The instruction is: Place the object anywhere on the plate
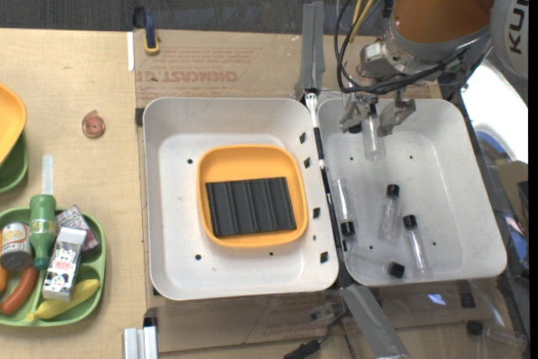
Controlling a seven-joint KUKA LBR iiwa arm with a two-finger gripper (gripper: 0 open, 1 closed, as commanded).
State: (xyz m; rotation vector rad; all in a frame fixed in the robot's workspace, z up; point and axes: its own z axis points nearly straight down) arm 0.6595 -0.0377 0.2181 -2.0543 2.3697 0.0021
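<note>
A clear vial (372,139) hung between the fingers of the gripper (376,124), held upright or nearly so, above the far part of the right bin (471,149). So the claw was closed on that vial, pick looked done. Transfer not done: vial was well apart from the plate (250,162), which sat in the middle of the left bin (168,181).

The plate was yellow-orange with a dark ribbed insert (251,207) across its centre, nothing else on it. Judged progress: roughly the first half finished, still left was carrying across the divider between the bins and setting the vial down anywhere on the plate.

Right bin held more vials lying flat: one along the left wall (343,204), one near the middle (389,210), one toward the near right (414,243), plus a small black cap (394,269) near the front edge.

Outside the bins, on the wooden bench (67,80) at the left, a green tray (84,298) carried toy food and a small bottle.
</note>
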